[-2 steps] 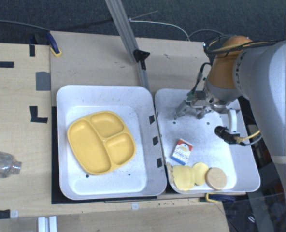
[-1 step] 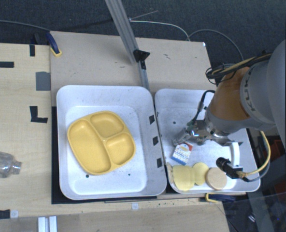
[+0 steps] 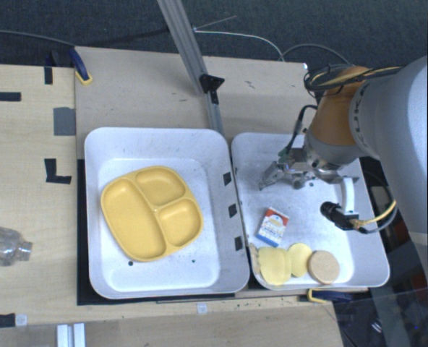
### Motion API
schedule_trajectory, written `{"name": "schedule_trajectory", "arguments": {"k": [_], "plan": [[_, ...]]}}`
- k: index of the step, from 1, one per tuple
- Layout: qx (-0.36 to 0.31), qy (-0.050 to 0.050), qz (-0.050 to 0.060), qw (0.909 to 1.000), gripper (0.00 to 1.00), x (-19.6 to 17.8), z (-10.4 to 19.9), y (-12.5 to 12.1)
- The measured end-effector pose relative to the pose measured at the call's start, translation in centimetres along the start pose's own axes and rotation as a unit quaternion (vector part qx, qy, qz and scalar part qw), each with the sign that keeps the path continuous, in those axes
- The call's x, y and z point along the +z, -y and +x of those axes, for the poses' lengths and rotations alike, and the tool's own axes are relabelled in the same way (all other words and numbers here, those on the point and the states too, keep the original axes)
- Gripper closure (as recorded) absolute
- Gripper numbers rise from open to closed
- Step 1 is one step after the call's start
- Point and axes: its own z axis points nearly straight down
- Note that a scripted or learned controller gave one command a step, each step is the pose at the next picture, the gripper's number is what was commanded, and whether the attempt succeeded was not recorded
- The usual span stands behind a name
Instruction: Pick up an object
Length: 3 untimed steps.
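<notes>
While the wrist hides part of the gripper (image 3: 285, 173), its fingers look spread, grasping nothing; below it in the right bin (image 3: 366, 262) lie a small carton (image 3: 272, 228) and yellow discs (image 3: 290, 262).

A clear plastic bottle (image 3: 3, 243) is laid on the table (image 3: 26, 165), well apart from the bins.

Pale wood bench (image 3: 26, 165) with black tape marks; dark carpet floor (image 3: 69, 9) behind; thin cables trailing.
</notes>
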Motion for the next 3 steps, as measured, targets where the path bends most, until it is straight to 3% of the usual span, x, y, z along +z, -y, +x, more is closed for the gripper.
{"name": "schedule_trajectory", "arguments": {"k": [1,2,3], "plan": [[0.003,0.0,0.003,1.0,0.0,-0.1,-3.6,9.7],[-0.001,-0.003,0.004,1.0,0.0,-0.3,3.7,12.5],[0.0,0.001,0.0,1.0,0.0,0.0,-0.4,3.7]]}}
